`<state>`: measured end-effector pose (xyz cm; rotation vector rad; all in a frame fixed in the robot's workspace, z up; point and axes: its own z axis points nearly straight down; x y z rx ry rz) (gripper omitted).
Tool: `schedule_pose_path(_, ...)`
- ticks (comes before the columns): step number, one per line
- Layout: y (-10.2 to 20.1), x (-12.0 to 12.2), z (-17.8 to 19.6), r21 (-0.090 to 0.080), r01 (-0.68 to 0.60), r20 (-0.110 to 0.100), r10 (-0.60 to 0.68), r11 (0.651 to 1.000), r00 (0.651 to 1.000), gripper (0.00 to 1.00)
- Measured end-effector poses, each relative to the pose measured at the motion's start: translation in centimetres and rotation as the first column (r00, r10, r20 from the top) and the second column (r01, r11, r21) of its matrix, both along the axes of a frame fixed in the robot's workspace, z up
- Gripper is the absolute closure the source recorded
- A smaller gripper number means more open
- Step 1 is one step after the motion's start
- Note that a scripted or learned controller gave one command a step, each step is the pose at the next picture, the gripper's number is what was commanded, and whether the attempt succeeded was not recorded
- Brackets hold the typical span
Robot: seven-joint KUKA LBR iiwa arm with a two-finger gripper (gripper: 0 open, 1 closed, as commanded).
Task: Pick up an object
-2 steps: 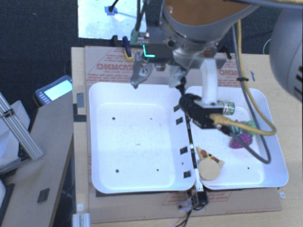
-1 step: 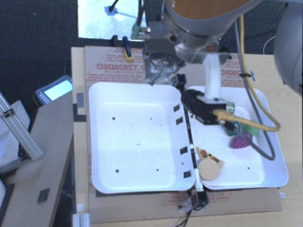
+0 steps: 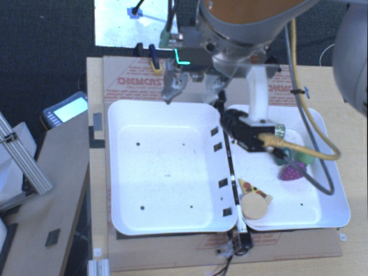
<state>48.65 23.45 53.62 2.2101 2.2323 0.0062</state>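
Hanging over the far edge of the left bin [image 3: 167,165], my tool [image 3: 192,89] has its two grey fingers [image 3: 171,88] spread apart, with nothing between them. One fingertip points down just beyond the bin's far rim; the other sits near the far corner where the two bins meet. Neither touches anything I can make out.

The things to pick up all lie in the right bin [image 3: 299,211], well apart from my tool. A magenta berry-like toy [image 3: 292,171] rests towards the middle of that bin, with a green piece [image 3: 306,155] just beside it on the far side, partly hidden by my cable. Near the bin's front-left corner lies a tan round piece [image 3: 255,207], and a yellow wedge with red spots [image 3: 248,187] touches its far edge.

Under both bins a brown sheet [image 3: 123,94] covers the desk [image 3: 98,183]. Red capitals along its far edge read "CHEMCAST", beyond the left bin. More red lettering shows beyond the right bin, but my arm cuts it off and I cannot read it.
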Motion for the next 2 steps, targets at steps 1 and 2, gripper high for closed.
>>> schedule_pose_path(1,0.03,0.03,1.15,0.002,-0.003,0.003,0.003,1.000,1.000,1.00)
schedule_pose_path(2,0.02,0.02,1.11,0.001,-0.004,0.002,0.004,1.000,1.000,0.00)
